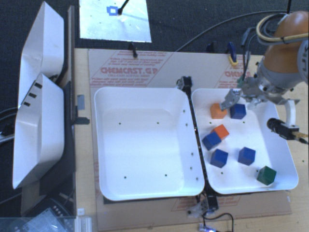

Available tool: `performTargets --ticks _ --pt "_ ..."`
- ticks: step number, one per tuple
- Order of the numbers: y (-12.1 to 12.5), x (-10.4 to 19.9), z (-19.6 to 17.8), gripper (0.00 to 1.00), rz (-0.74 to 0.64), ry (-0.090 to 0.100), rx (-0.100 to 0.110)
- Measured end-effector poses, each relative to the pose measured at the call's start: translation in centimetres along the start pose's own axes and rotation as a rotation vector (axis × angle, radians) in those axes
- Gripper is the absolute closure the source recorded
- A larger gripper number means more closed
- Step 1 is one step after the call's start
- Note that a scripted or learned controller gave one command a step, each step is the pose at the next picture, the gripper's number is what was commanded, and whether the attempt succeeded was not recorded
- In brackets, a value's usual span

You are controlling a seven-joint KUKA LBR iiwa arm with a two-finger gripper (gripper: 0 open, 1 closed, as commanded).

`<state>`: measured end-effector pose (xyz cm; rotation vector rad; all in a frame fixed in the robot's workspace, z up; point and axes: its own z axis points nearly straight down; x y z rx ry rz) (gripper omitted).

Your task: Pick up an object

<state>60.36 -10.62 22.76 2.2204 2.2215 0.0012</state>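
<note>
1. The arm (285,47) reaches in from the upper right of the frame, and its gripper (231,99) hangs low over the top of the right bin (285,175), just beside two blocks, likely because that pair is the nearest target.
2. Whether the gripper is spread or pressed together I cannot tell: it is seen from above at a slant, small and grey against the white bin. Nothing shows between its tips, so I judge no block is held.
3. The candidates all lie in the right bin. An orange block (217,111) and a blue block (237,111) sit side by side at the gripper's tip, close enough to crowd a grasp.
4. Lower down, a second orange block (221,131) touches a blue block (211,140); two more blue blocks (219,157) (246,155) stand apart, and a green block (266,175) sits near the lower right corner.
5. The left bin (104,129) sits alongside on the worktop (84,178), probably as the drop-off side.
</note>
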Motion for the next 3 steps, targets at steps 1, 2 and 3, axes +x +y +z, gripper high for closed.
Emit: performTargets --ticks 1,2,3 --pt "-8.5 2.0 14.3 0.00 0.001 0.001 0.012" --pt "-8.1 2.0 12.7 1.00 0.001 0.000 -0.001" --pt "-8.1 2.0 12.7 0.00 0.001 0.000 0.000"
